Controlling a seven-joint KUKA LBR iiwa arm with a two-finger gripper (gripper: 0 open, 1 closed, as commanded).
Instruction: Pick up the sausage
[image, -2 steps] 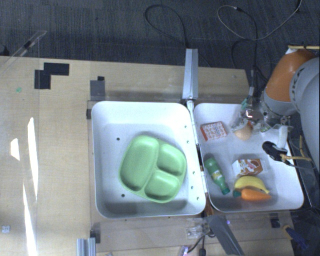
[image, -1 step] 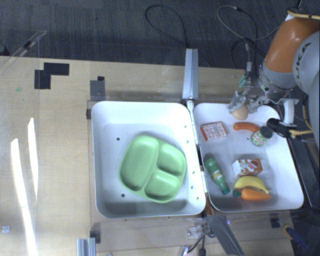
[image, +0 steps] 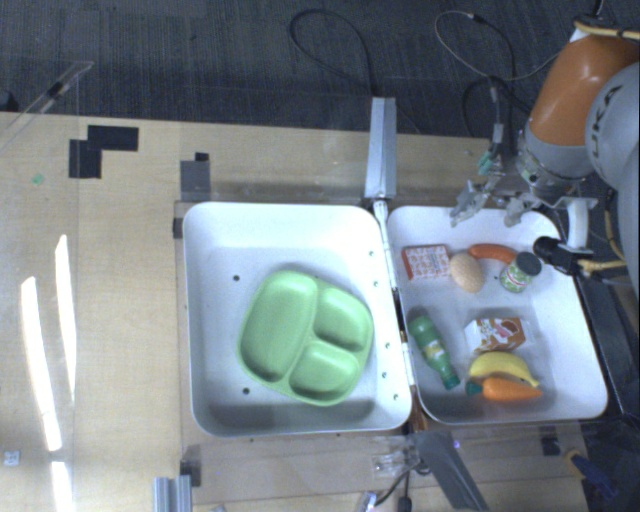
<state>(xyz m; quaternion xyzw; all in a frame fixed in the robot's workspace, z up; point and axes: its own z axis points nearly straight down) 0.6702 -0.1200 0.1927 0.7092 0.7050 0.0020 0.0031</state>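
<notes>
No text or label is legible anywhere.

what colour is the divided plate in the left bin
Light green: the three-compartment plastic plate shows best in the camera view.

The red sausage (image: 492, 252) at upper right is hemmed by a beige egg-shaped item (image: 465, 271) leftward and a green-lidded jar (image: 518, 272) below right; bare white bin floor (image: 455, 225) lies above.

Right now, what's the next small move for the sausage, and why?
Probably lower the claw toward the near side, onto the sausage. The claw hangs above the right bin's far rim; the sausage lies just nearer the camera, between the egg-like item and small jar.
</notes>
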